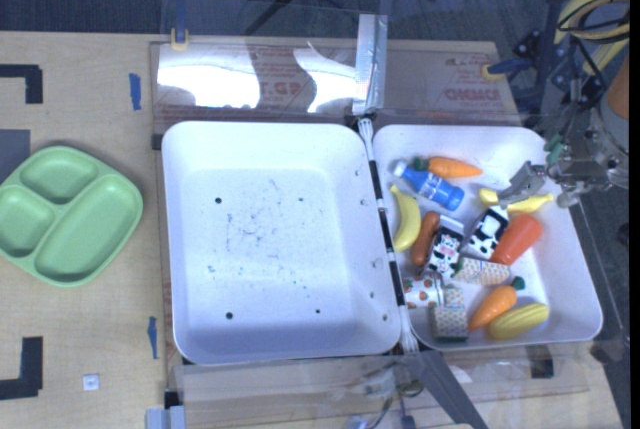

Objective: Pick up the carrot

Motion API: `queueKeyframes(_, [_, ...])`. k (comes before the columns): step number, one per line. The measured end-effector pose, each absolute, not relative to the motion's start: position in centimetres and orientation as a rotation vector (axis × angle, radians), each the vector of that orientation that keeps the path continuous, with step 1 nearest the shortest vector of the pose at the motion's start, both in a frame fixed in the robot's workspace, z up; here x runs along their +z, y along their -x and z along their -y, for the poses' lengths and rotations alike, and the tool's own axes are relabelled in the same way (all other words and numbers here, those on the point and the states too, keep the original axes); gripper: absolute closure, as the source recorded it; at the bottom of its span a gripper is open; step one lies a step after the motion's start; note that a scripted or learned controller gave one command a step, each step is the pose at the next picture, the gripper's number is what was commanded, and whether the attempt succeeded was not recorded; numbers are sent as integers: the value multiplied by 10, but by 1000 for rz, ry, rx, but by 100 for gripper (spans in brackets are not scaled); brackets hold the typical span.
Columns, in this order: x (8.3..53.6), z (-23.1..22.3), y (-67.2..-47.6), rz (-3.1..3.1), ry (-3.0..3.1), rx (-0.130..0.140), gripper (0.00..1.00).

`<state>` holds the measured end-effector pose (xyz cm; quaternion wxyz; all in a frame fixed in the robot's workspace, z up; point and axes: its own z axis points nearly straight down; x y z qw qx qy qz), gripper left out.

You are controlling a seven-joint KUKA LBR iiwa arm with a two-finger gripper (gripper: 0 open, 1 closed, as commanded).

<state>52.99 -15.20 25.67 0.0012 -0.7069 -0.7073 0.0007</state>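
The right bin (pixel 585 287) holds a heap of toy food. A small orange carrot (pixel 492 306) with a green stub lies near its front, beside a yellow lemon-like piece (pixel 521 319). A larger orange-red tapered vegetable (pixel 517 237) lies mid-bin, and another orange tapered piece (pixel 453 167) lies at the back. My gripper (pixel 545 189) hangs over the bin's right rear part, above a yellow banana-like piece (pixel 527 204). Its fingers (pixel 520 182) stand apart, open, with nothing between them. It is well behind the small carrot.
Also in the right bin are a blue bottle (pixel 433 186), a yellow banana (pixel 405 219), a black-and-white cow toy (pixel 488 233) and patterned blocks (pixel 449 319). The left bin (pixel 180 157) is beside it. A green divided plate (pixel 67 213) sits at far left.
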Motion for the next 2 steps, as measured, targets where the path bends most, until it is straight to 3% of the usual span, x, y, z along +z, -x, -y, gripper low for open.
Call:
queueKeyframes(1, [285, 119, -499, 2359, 2071, 1, 0])
queueKeyframes(2, [250, 138, -547, 2309, 2132, 0, 0])
